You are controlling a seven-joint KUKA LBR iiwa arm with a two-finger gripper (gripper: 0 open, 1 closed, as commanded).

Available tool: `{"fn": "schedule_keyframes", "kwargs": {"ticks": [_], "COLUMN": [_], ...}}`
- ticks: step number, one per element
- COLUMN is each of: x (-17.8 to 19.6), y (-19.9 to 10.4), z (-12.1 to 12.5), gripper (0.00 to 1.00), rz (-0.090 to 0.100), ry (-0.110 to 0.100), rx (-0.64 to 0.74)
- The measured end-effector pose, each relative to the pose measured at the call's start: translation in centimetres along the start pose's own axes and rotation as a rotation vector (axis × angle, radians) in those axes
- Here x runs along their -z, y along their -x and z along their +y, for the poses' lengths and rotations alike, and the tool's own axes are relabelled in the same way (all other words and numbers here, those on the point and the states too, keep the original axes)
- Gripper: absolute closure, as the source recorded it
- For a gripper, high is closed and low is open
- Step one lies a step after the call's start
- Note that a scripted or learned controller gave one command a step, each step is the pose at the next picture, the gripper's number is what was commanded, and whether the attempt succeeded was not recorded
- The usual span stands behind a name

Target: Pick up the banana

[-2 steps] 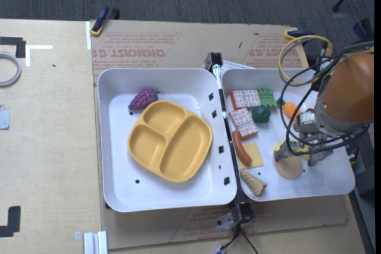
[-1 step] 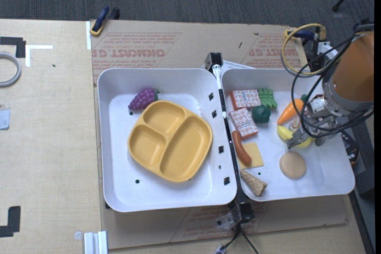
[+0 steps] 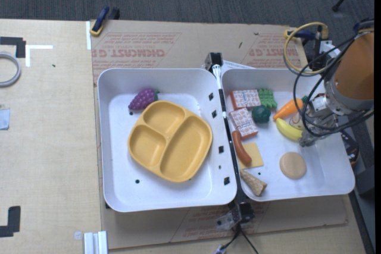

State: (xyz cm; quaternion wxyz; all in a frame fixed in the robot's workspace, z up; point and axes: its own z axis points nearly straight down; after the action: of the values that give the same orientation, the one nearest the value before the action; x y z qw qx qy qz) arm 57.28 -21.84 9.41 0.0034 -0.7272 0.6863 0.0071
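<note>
Cardboard covers the surface under two bins (image 3: pixel 113 146). Right bin: the hand (image 3: pixel 308 138) hangs just beside the banana (image 3: pixel 288 129); whether it's spread, I cannot tell.

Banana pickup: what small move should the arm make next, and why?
Probably a short nudge toward the left bin, then down. The claw sits at the banana's right end rather than over its middle, and nothing shows between its fingers. The carrot lies close above the banana, so I'd keep the approach low and centred to avoid catching it.
</note>
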Motion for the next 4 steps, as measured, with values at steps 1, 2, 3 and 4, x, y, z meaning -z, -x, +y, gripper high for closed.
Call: {"fn": "schedule_keyframes", "kwargs": {"ticks": [1,2,3,4], "x": [0.0,-0.6,-0.6,-0.6], "y": [0.2,0.5,3.5,4.7], "z": [0.0,-3.2,-4.9,-7.8], "gripper": [0.00,0.00,0.00,0.00], "rz": [-0.003,-0.002,0.008,0.009], "ry": [0.001,0.001,0.000,0.001], "rx": [0.001,0.365,0.430,0.615]}}
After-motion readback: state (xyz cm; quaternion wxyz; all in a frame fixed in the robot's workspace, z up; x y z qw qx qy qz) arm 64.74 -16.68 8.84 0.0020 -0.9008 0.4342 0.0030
